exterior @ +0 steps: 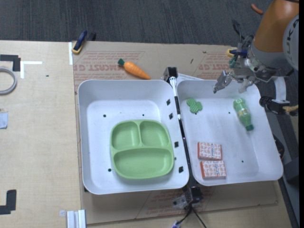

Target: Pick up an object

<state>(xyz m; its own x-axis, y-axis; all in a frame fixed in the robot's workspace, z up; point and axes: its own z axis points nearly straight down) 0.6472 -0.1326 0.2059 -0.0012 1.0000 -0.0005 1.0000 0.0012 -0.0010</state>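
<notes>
Right now we see the gripper hanging over the far edge of the right bin, its two fingers spread apart with nothing between them. Since the task names no single thing, our likeliest candidates are the ones lying in that bin: a green bottle just near of the gripper, a small green toy toward the bin's left wall, and two orange-and-white packets at the near side, one just beside the other. We judge the bottle the closest target, yet it lies on its side and looks rounded, so a descent slightly off its axis could roll it away or squeeze it out from the fingers. Its place near the right wall adds risk, because a finger could strike the rim. The packets lie flat and close together, so we might pinch both or slide over them. Elsewhere, a green divided plate sits in the left bin, and a toy carrot rests on the bench beyond it, well apart from the gripper.
</notes>
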